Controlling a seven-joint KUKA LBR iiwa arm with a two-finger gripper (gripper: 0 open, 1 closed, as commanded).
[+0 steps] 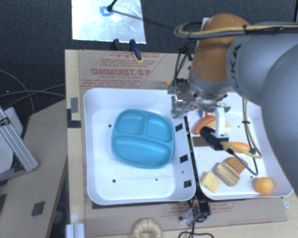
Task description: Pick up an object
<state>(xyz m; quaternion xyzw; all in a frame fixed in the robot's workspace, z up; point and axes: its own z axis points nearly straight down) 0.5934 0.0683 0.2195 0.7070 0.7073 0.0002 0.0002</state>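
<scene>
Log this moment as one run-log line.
arm: over right bin | pincer: near divider | held: nothing visible | blue tray: left bin

The right bin (pixel 275 185) holds small food pieces: an orange ball (pixel 263 185) at the near right corner, a bread-like brown block (pixel 228 171), a pale yellow wedge (pixel 210 181) beside it, and perhaps carrots (pixel 237 146) farther back.

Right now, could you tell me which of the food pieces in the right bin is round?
The orange ball at the bin's near right corner; the others are blocky or long.
</scene>
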